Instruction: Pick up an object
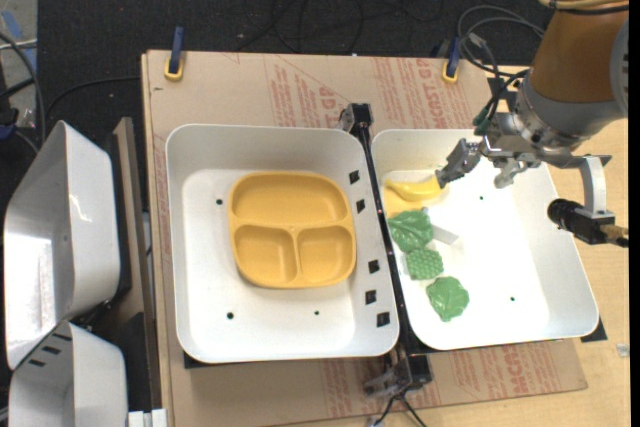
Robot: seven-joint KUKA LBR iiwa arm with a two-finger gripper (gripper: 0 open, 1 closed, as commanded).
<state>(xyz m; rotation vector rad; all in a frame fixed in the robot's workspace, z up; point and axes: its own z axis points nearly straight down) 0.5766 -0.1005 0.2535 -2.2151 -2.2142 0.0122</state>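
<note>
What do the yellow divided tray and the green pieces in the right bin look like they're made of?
The yellow divided tray looks like moulded plastic with a matte, even finish and rounded compartment walls. The green pieces seem to be plastic or rubber toy food, bumpy and slightly glossy; which of the two, the view leaves open.
</note>
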